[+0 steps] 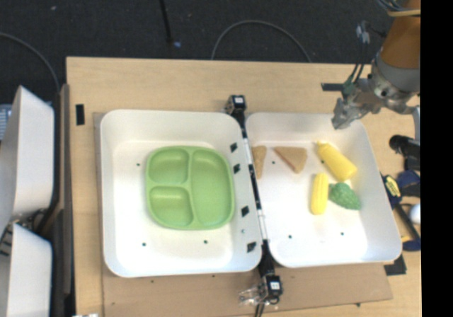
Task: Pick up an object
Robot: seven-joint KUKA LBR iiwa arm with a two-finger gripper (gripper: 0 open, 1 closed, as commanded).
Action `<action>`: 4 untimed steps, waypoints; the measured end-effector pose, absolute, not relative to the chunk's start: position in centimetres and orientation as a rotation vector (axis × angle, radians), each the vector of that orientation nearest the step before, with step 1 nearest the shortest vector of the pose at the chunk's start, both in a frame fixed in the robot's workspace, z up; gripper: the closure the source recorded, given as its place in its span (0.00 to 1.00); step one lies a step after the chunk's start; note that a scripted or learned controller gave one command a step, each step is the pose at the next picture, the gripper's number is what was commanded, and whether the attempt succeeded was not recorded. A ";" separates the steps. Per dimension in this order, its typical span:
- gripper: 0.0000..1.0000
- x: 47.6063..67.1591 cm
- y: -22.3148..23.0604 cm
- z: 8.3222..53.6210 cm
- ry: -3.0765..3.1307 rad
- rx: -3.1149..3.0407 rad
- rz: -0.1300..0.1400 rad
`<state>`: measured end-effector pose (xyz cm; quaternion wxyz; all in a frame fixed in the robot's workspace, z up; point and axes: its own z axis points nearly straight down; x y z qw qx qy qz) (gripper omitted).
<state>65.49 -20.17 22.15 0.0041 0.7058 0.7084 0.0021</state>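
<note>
1. Bench of pale wood fills the middle of the view, with dark floor and thin black cables beyond its far edge.
2. Left bin, shallow and white, holds a green divided plate with three compartments, lying flat near the bin's middle.
3. Black clips run along the seam where the two bins meet, with one at the far end and one at the near end.
4. Right bin carries all the loose objects, gathered in its far half.
5. Two tan wedge pieces lie nearest the seam: a narrow tan wedge just beside the dividing wall and a broader tan triangle next to it, slightly apart.
6. Short yellow corn cob lies right of the triangle and nearer the camera, its long axis running roughly front to back.
7. Larger yellow piece sits at a slant just beyond that cob, reaching toward the far wall.
8. Green leafy piece lies just beside the short cob's right side and below the slanted yellow piece.
9. Gripper hangs over the far right corner of the right bin, above and apart from the yellow piece, with nothing between its fingers; whether they are spread or closed cannot be told.
10. Arm, grey with an orange band, rises from the gripper toward the right edge.
</note>
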 end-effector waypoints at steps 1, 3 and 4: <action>1.00 65.6 -20.3 26.6 2.222 2.211 0.005; 1.00 64.5 -10.6 27.1 2.227 2.214 0.001; 1.00 63.2 -5.2 26.8 2.229 2.214 0.001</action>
